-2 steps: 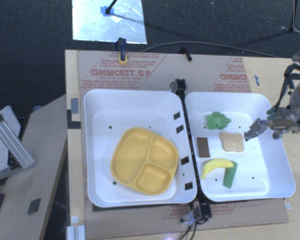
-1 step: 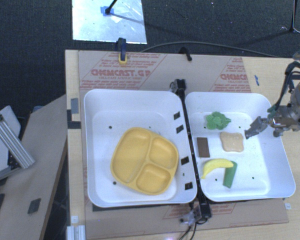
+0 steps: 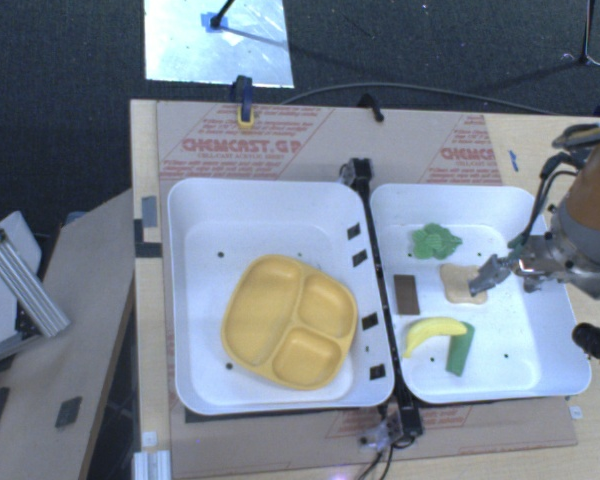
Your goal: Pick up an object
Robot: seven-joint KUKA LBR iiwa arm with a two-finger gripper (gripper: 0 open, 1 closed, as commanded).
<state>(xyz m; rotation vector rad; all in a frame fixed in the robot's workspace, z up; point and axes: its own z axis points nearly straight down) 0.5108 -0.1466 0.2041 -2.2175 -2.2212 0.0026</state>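
Though grip state unclear, claw [image 3: 483, 280] over tan slab [image 3: 458, 282], near right bin's far wall [image 3: 450, 196].

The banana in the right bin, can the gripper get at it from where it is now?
Probably yes: the banana lies uncovered just below the gripper, though the green block touches its right end.

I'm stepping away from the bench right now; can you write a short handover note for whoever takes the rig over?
Gripper: low in the right bin, at the beige slice; its finger state can't be read, and no grasp is confirmed.
Right bin: green leafy piece at the far side, brown block near the divider, banana and green stick touching at the near side.
Left bin: yellow divided plate.
Done: arm is in the bin beside an object.
Left: grasp and lift an object.
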